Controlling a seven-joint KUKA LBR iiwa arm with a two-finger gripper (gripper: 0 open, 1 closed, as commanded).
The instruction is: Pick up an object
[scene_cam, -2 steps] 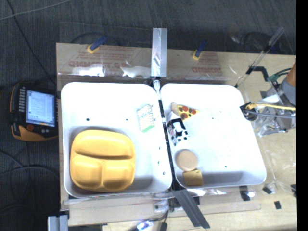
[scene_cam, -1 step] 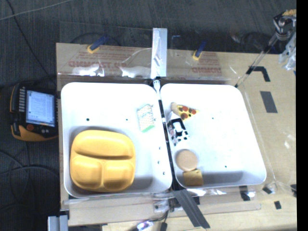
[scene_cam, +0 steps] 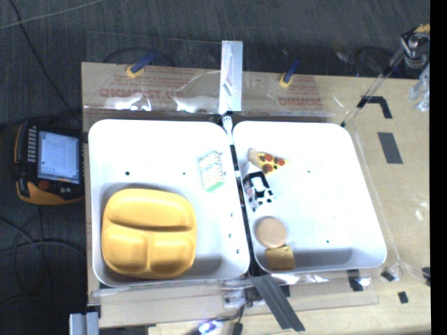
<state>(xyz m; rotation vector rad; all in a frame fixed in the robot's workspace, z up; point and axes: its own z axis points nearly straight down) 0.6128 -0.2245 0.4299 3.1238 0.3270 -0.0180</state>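
The jaws' state, wide or narrow, cannot be told from this view. On the desk (scene_cam: pixel 405 187) two white bins sit side by side, touching along their inner walls.

In the left bin (scene_cam: pixel 147 135), a large yellow moulded object (scene_cam: pixel 149 231) fills the 7 o'clock corner, resting against the bin's lower wall. A small green-and-white packet (scene_cam: pixel 211 171) lies toward 2 o'clock, near the divide and well apart from the yellow piece.

The right bin (scene_cam: pixel 328 180) holds four small things, all along its 9 o'clock side. A wedge with red spots (scene_cam: pixel 267 160) lies at 10 o'clock; just below it is a black-and-white item (scene_cam: pixel 257 189), too small to identify. A round tan disc (scene_cam: pixel 271 231) sits at 8 o'clock, touching a brown block (scene_cam: pixel 280 258) at 7 o'clock.

Beyond the desk at 9 o'clock, a handheld screen unit (scene_cam: pixel 49 162) rests on the dark floor.
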